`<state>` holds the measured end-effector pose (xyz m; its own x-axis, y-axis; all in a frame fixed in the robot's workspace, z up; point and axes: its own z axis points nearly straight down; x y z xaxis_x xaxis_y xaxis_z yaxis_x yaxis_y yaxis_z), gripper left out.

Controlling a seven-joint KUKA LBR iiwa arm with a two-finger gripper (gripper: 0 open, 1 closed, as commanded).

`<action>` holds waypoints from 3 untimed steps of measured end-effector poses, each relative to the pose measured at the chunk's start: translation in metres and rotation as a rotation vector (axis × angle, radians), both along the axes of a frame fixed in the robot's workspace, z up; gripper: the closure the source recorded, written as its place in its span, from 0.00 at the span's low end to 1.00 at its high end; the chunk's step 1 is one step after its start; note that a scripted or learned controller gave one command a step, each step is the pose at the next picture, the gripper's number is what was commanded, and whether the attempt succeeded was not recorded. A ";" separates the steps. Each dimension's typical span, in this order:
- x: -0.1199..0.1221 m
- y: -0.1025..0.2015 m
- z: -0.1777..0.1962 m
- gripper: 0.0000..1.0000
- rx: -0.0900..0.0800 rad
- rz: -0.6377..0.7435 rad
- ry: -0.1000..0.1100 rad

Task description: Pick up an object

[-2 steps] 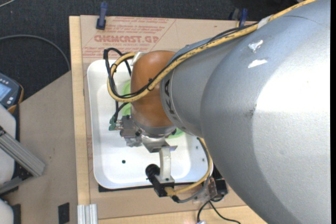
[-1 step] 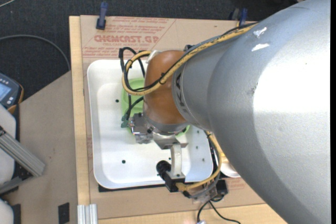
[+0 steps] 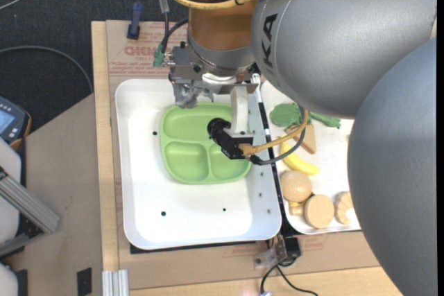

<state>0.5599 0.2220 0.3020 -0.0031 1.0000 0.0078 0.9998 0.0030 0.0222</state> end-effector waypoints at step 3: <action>-0.059 -0.040 -0.033 1.00 -0.008 0.000 0.028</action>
<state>0.5008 0.1816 0.2685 -0.0035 1.0000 0.0003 1.0000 0.0035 -0.0060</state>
